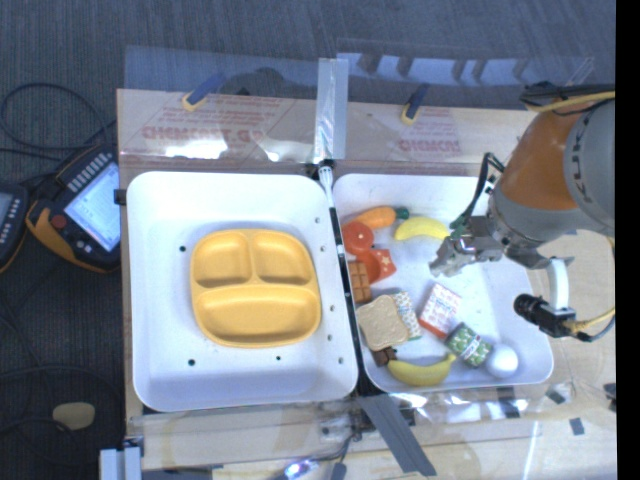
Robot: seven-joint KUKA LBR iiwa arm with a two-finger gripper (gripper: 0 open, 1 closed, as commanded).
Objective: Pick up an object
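Camera view: tool over right bin, grip state can't tell. Banana just beside it, packet below; packet print unreadable.

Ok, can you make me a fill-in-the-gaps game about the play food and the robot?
1. The yellow tray lies in the ____ bin.
2. The tray has ____ compartments.
3. The carrot lies next to a yellow ____ near the bin's far edge.
4. The pincer hangs over the ____ bin.

Missing words: left; three; banana; right
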